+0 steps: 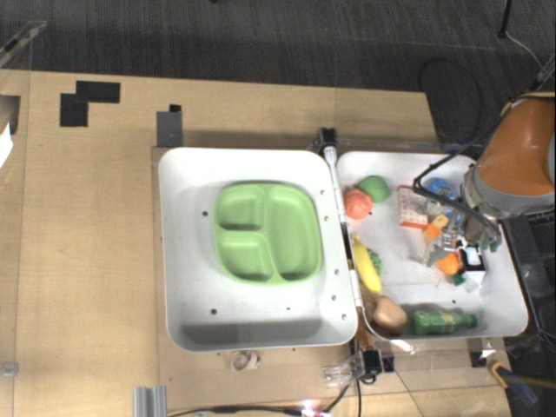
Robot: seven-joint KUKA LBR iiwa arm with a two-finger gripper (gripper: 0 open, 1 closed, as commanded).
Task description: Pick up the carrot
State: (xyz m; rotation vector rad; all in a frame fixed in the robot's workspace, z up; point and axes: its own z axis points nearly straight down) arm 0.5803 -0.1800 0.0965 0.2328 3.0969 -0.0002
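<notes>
The carrot (449,264) lies in the right bin (521,320), right of its middle and toward the right wall, directly under the gripper (460,248). Only an orange end shows past the wrist hardware, so its long axis cannot be read. Whether the jaws are wide, narrow or closed on anything cannot be told; the mechanism is a dark tangle from above. As I judge it, the coming move turns on straight descent, not sideways travel. Open white floor lies left of the carrot. A green bottle (443,321) lies along the near wall, with a potato (388,314) left of it and a banana (367,268) by the left wall. The right wall is close, leaving little room there.
</notes>
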